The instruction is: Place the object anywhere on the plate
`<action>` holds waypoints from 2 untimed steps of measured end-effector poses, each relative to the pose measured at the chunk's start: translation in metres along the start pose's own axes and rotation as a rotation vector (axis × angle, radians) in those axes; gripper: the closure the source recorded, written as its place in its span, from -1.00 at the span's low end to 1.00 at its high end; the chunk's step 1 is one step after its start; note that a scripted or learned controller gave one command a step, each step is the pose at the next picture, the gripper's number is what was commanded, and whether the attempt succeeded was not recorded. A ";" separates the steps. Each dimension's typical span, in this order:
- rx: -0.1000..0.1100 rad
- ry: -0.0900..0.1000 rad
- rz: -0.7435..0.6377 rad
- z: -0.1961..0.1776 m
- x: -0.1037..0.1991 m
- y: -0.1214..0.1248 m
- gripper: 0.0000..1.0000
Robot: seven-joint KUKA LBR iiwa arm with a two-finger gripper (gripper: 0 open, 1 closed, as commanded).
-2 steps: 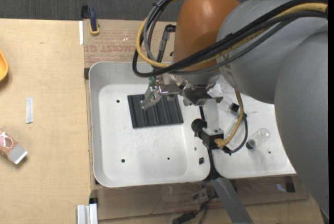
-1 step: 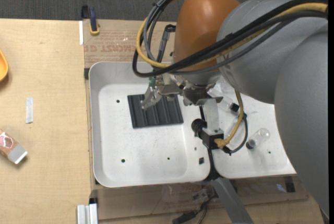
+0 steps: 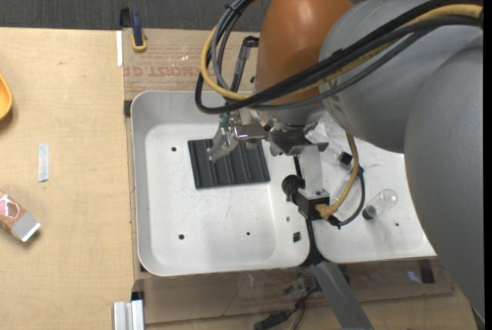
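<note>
A dark grey ribbed plate [image 3: 240,167] lies flat in the left white bin [image 3: 165,236], toward its back right. My gripper [image 3: 222,142] hangs low over the plate's back left corner, under the orange wrist band [image 3: 296,36]. I see nothing that I can make out as a held object at its tip. The arm's bulk hides the bin area behind the gripper. A small clear, bulb-like object [image 3: 380,205] lies in the right white bin [image 3: 400,244].
Cables loop around the wrist and hang over the seam between the bins [image 3: 307,205]. On the wooden bench at left lie a small pale strip [image 3: 43,163] and a wrapped item [image 3: 18,219]. A blue clamp [image 3: 136,30] stands behind the left bin.
</note>
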State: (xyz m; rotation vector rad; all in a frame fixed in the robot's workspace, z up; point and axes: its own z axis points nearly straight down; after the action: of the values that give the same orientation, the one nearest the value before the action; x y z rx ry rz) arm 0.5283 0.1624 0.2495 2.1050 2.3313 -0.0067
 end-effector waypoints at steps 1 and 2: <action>0.000 0.000 0.000 0.000 0.000 0.000 -1.00; 0.000 0.000 0.000 0.000 0.000 0.000 -1.00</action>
State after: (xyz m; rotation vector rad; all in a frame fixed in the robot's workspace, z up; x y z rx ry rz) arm 0.5283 0.1624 0.2495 2.1051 2.3313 -0.0067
